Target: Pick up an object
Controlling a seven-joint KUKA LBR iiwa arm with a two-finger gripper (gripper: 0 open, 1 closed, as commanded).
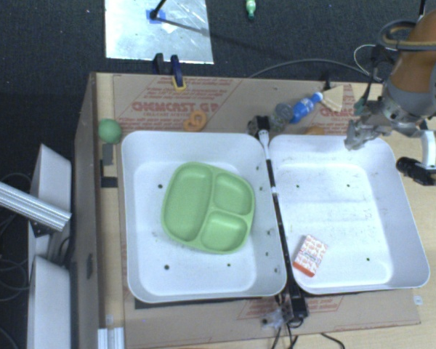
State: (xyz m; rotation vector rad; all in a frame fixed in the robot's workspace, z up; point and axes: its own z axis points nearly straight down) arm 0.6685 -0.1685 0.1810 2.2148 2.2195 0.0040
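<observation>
Even overhead light, soft focus, glare on white bins (392, 267)

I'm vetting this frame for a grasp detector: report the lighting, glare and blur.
Camera view: light is even and soft, with faint shadows under the green plate and small packet; the foil sheet on the floor glares brightly; the gripper and wrist look slightly blurred; both white bins are near overexposed.

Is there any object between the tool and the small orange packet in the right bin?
Nothing visible. The tool is over the right bin's far corner; bare floor lies between it and the packet near the front.
</observation>
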